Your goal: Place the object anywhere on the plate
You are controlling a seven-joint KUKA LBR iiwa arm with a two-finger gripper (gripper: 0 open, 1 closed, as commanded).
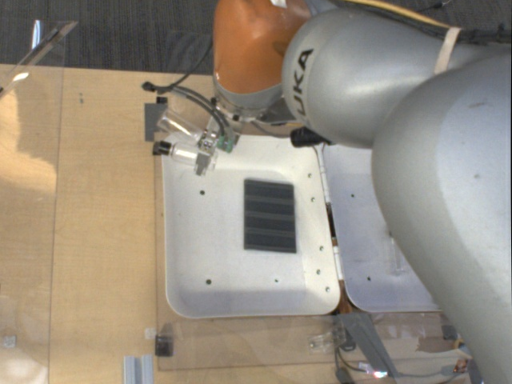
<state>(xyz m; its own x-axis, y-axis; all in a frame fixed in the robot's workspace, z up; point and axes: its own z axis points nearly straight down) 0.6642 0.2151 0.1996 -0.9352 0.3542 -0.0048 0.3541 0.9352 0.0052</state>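
A dark grey ribbed rectangular plate point(270, 215) lies flat near the middle of the left white bin point(192, 270). My gripper point(186, 141) hangs over the bin's far left corner, up and to the left of the plate and apart from it. The orange band and wrist point(248, 38) sit just behind it. Glare and blur hide what is at the gripper's tip, and I cannot make out any object held there.
The grey arm point(416, 134) covers most of the right bin point(368, 246). A small dark block point(154, 121) sits on the bench by the left bin's far corner. Light wooden bench surface point(80, 214) stretches to the left.
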